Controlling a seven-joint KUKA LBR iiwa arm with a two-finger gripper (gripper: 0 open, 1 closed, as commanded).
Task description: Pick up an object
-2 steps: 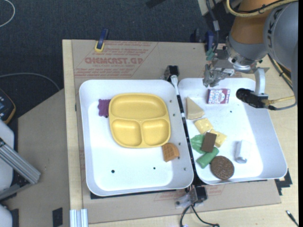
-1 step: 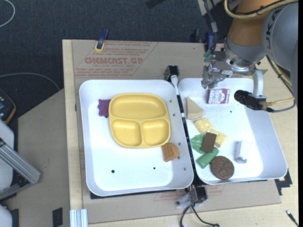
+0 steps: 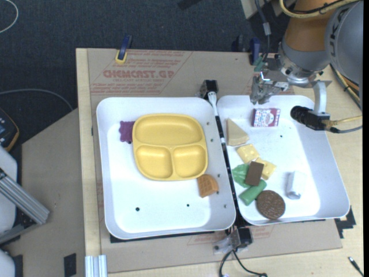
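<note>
A grey robot arm with an orange band reaches in from the upper right, and its gripper hangs over the far edge of the right bin. The gripper's metal parts blur together from this height, so whether they are spread or pressed together cannot be told, and nothing is visibly pinched in them. Just beside and below the gripper lies a small pink and white carton, flat on the bin floor; whether the gripper touches it cannot be made out.

The right bin is shallow, white and smooth, with rounded corners. It holds a tan wedge like a slice of bread, near the left wall. Below it sit pale yellow cubes, a flat brown block tilted across a green piece, a round brown disc with a rough surface, and a small grey-white cylinder lying on its side, apart from the rest.

The left bin holds a glossy yellow tray with three compartments. A purple item is partly hidden behind the tray's left rim. A small orange-brown chunk sits just beside the tray's lower right corner.

Both bins rest on a brown board with faded red lettering. The arm's upper part is cut off by the picture's edge.
</note>
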